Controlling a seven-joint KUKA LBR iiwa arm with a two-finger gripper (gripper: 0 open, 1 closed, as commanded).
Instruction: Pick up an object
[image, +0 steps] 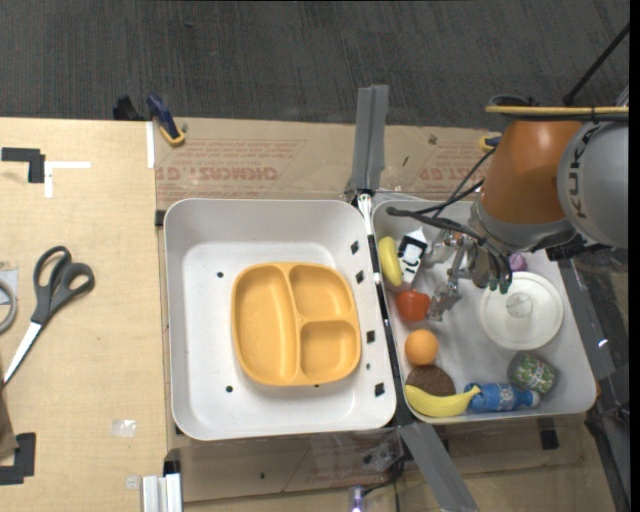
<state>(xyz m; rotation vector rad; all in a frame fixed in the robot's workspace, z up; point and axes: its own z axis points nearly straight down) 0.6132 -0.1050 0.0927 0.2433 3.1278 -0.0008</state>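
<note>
The right bin (570, 400) holds several small objects. Among them are a red piece (413, 303), an orange (421, 347), a banana (440, 402), a brown round item (431, 380) and a blue bottle (500, 398). There are also a green can (533, 372), a white bowl (520, 308), a yellow piece (389, 262) and a white-and-black item (411, 248). My gripper (462, 285) hangs low in this bin below the orange wrist band, between the red piece and the white bowl. Nothing shows in its grasp.
The left bin (190, 300) carries a yellow divided plate (297, 323). Scissors (50, 290) lie on the wooden bench at far left. A blue clamp (165, 118) sits at the back by the cardboard sheet. A purple item (517, 262) peeks out beside the wrist.
</note>
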